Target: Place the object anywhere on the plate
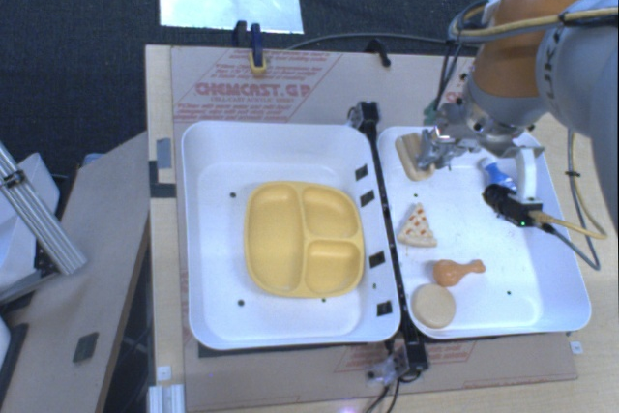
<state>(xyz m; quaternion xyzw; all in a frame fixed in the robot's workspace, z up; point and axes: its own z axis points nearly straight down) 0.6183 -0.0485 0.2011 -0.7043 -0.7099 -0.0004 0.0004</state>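
A round cookie (433, 307), a drumstick (456, 271) and a pizza slice (417, 226) lie low in the right bin (561, 290); the yellow plate (304, 238) sits in the left bin (218, 169). Farther up, the gripper (437, 150) hangs at the right bin's upper left corner over a tan bread slice (413, 156), touching or just above it. Whether its fingers are wide or closed cannot be told.

bright even overhead light, glare on white bins (290, 150), slightly soft.

Yellow plate (305, 239); white bins (208, 208); red-dotted pizza slice (418, 227); orange drumstick (456, 272); tan cookie (433, 307)
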